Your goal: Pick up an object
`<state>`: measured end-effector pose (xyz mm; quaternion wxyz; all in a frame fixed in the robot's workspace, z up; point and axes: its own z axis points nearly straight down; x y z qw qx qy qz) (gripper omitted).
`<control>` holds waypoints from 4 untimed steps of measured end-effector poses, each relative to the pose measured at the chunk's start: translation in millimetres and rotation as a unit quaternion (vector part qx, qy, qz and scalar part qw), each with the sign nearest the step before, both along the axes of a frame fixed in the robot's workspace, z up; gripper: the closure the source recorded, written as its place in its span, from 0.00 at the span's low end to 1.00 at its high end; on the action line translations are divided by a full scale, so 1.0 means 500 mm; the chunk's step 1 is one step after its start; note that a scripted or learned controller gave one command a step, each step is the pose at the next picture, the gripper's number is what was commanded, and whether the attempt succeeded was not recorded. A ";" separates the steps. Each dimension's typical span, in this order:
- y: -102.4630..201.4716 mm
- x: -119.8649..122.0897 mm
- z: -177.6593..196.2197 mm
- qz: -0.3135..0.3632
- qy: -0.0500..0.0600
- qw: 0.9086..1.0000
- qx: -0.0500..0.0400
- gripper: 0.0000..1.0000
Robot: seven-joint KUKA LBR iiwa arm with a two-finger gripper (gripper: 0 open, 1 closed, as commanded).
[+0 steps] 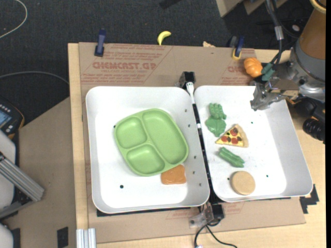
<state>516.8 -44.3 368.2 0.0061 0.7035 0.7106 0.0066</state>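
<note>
two white bins on a cardboard-topped bench

cardboard point(129, 66) lies under both bins. from my station i see the gripper point(260, 101) over the right bin point(289, 154), upper corner; whether it grips anything i cannot tell. pizza slice point(233, 137), green toys point(215, 119) and round biscuit point(242, 183) lie below it. left bin point(103, 138) holds a green tray point(150, 141).

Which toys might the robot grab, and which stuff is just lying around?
Might grab, in the bins: pizza slice, cookie, two green toys, green plate, orange piece. The gripper hangs over the right bin.

Lying about: banana, orange fruit, blue clamps.
</note>
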 end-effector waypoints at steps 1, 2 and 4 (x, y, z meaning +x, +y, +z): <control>-0.009 -0.005 0.006 -0.004 0.007 1.000 -0.001 1.00; 0.080 -0.079 -0.034 -0.003 0.012 1.000 0.001 1.00; 0.154 -0.073 0.070 -0.004 0.007 1.000 -0.001 1.00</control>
